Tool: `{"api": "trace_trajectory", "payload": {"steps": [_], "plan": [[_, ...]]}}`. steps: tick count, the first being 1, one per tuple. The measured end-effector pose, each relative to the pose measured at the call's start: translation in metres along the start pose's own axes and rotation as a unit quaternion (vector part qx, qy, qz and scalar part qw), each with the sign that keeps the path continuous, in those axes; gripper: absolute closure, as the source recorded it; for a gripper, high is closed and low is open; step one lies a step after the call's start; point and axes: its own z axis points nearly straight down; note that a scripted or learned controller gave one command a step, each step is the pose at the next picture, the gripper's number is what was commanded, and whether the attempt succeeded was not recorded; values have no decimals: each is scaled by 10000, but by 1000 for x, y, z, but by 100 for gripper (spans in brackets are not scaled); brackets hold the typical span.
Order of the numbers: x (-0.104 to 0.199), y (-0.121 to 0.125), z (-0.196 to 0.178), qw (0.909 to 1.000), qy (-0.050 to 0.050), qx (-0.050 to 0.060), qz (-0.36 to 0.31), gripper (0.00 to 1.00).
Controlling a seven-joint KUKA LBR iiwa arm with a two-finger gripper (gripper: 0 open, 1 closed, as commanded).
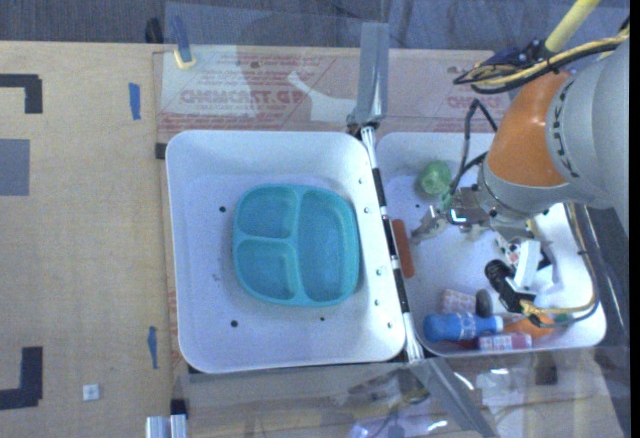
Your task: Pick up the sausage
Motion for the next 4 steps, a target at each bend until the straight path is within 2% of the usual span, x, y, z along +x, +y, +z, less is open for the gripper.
{"api": "trace_trajectory", "payload": {"steps": [1,2,3,4], "plan": [[-24,-42,-97,9980,11,34,635,0],[-11,-88,-135,9985,23,41,-551,0],[109,-64,-97,9988,21,45,-484,0],[92,-66,-97,10000,18,41,25,0]]}}
